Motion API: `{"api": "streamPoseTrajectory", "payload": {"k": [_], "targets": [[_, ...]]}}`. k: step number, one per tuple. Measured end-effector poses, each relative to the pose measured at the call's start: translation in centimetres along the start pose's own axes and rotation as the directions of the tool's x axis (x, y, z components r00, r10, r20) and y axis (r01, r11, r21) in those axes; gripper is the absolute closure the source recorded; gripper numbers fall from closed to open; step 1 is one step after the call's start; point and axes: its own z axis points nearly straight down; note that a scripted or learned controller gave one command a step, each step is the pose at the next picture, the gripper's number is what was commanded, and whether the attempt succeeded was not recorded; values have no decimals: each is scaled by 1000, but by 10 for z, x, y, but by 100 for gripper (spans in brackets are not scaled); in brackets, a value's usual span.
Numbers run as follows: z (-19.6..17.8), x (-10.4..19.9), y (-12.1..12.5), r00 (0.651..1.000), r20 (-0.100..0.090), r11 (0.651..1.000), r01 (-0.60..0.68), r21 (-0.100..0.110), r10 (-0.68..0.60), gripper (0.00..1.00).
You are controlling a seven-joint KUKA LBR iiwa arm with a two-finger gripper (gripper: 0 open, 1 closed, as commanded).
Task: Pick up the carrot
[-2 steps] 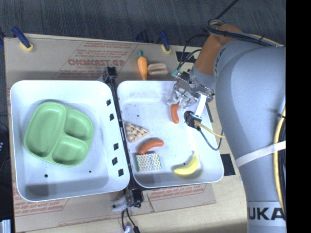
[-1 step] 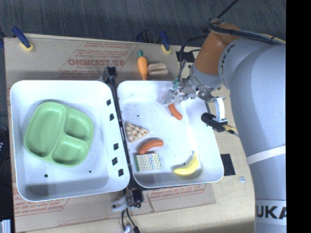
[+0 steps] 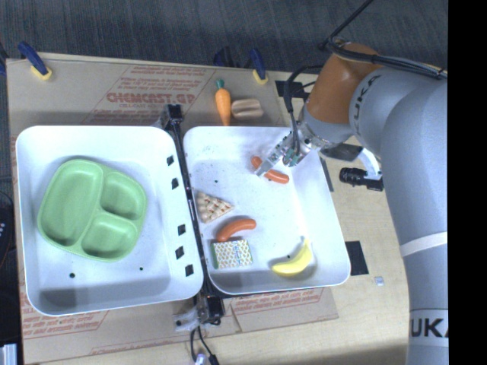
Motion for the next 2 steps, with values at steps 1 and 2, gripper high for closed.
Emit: {"api": "streamPoseTrajectory", "payload": {"k": [1, 2], "targets": [[-184, 34, -30, 981, 5, 981, -195, -3, 195, 100], [-50, 94, -39, 982, -1, 982, -188, 1, 188, 100]]}}
